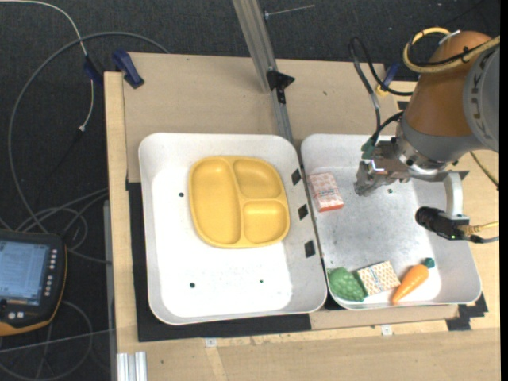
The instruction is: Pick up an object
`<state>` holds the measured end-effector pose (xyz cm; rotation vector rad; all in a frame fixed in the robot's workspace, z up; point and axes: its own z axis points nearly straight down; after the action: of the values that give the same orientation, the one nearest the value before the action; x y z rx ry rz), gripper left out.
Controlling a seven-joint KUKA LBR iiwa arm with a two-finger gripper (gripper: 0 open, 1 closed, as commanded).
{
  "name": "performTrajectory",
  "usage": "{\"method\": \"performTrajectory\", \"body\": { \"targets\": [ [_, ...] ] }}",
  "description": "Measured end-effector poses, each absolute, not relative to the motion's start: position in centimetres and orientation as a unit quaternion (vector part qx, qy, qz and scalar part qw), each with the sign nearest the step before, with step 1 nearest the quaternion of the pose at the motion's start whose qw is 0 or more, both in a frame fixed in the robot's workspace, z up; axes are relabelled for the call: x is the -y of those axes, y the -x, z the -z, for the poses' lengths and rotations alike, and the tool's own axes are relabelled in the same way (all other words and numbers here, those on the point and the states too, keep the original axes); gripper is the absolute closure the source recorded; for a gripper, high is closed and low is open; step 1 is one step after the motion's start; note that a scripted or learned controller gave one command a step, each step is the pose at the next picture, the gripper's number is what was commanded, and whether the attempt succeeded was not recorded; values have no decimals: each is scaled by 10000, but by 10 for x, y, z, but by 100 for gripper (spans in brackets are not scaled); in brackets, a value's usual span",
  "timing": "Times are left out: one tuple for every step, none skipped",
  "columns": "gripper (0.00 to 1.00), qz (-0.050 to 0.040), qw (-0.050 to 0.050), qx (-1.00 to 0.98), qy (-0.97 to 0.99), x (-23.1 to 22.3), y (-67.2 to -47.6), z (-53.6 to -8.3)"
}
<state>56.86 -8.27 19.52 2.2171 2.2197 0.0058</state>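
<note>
Grey metal gripper (pixel 371 176) hangs over the upper part of the right bin (pixel 397 227), and I cannot tell how it is set; it holds nothing that I can see. Near it, to the left, lies a small pink-white packet (pixel 325 191), while a green object (pixel 347 284), a patterned packet (pixel 377 278) and a carrot (pixel 409 282) lie along the bin's near edge. Left bin (pixel 167 236) bears a yellow divided plate (pixel 238 201), both bins rest on a wooden bench (pixel 198 94), and dark carpet with cables (pixel 48 30) surrounds it.

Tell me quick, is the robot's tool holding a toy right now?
Tool: above the right bin, nothing seen in it; whether it is open or shut cannot be told.
</note>
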Motion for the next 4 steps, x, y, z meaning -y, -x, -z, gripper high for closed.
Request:
{"method": "performTrajectory", "body": {
  "targets": [
    [100, -15, 16, -7077, -7066, 78, -566, -240],
    [100, -16, 17, -7077, -7065, 78, -567, -265],
    [100, -8, -13, -7092, -7050, 29, -562, -268],
    [100, -5, -6, -7092, -7050, -19, -571, -262]
  ]
}}
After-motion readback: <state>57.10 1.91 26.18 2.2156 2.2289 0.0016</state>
